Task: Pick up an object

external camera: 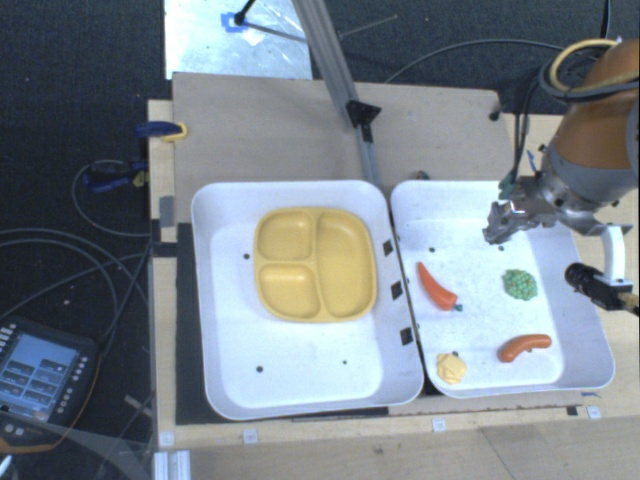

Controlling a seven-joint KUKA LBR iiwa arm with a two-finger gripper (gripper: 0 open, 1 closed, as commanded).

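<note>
So the metal two-finger gripper (498, 230) hangs over the upper part of the right white bin (470, 203); honestly can't tell its opening. Below it: red chili pepper (437, 287), green bumpy ball (519, 284), orange sausage (524, 347), yellow lump (452, 368). Yellow divided plastic plate (314, 264) sits in the left white bin (225, 368).

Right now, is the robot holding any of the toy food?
No. The gripper hangs above the right bin with nothing between its fingers; the green piece lies loose below.
</note>
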